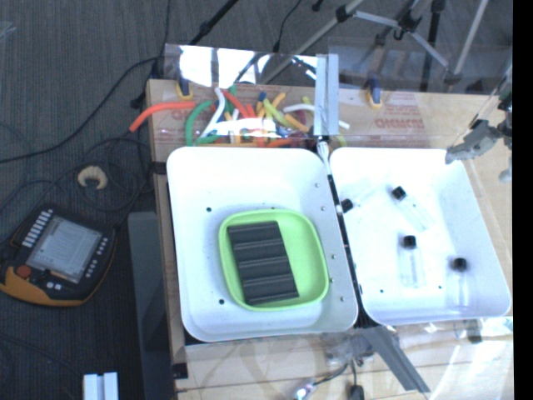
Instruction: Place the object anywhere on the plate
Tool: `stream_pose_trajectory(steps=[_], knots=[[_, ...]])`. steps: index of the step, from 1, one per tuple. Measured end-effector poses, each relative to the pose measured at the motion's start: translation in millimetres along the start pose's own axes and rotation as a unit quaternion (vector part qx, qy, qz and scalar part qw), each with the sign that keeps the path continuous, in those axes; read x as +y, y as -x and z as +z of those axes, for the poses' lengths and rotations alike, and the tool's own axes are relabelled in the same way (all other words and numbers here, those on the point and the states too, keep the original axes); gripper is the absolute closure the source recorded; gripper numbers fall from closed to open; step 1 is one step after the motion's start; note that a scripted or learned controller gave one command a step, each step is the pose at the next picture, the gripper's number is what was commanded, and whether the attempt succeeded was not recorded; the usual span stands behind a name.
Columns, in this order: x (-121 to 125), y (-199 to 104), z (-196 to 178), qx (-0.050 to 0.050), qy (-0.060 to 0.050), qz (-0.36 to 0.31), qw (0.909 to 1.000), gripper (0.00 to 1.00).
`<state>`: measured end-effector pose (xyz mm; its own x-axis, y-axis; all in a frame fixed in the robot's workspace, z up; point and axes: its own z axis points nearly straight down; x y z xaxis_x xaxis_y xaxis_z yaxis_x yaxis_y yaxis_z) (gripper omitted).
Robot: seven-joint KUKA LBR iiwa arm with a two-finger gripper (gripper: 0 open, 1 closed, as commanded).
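The rounded-square, lime-green plastic plate (312, 261) lies flat in the left white bin (191, 223), toward that bin's near side. A dark grey ribbed rectangular block (262, 262) lies flat on the plate, covering most of its middle, its long side running away from the camera at a slight tilt. Clear of the plate, three small clear vials with black caps (408, 257) lie scattered in the neighbouring bin.

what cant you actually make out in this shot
- Gripper: cut off by the camera view's right edge, too small to tell how its fingers stand.
- Clear bottles in the right bin: transparent against white, outlines blurred; just the black caps read.
- Dark ridged object on the green plate: what it is stays unclear.
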<state>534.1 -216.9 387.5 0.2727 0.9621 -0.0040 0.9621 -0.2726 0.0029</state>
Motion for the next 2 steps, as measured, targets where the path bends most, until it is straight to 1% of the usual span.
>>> stream_pose_trajectory(steps=[1, 2], knots=[[-7, 3, -48, 0.001, 0.0, 0.016, 0.9999, 0.0], [70, -33, -47, 0.0, -0.002, -0.041, 0.9992, 0.0]])
